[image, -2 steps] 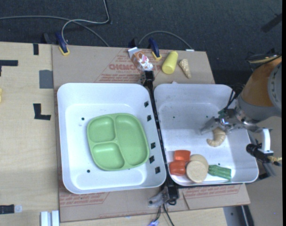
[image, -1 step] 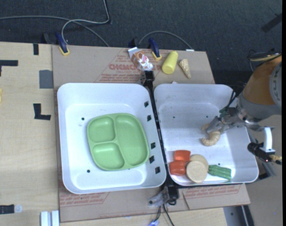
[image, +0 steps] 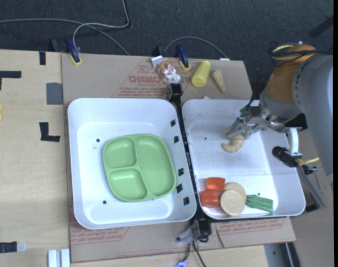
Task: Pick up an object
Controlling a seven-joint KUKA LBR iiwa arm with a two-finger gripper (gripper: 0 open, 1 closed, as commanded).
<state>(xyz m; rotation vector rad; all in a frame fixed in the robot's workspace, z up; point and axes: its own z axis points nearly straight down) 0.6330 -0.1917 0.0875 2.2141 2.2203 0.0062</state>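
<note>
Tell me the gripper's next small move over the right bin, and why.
Probably lower slightly and shut on the beige curved piece: the gripper sits right at its upper end in the right bin, well apart from the pile near the front edge.

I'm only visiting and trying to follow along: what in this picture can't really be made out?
- Gripper: from the camera view its tip is small and blurred, so its grip on the tan piece right below it is unclear.
- Red blocks: partly covered by the round tan disc.
- Small packet behind the bins: print too small to read.
- Arm: cut off by the right edge.
</note>
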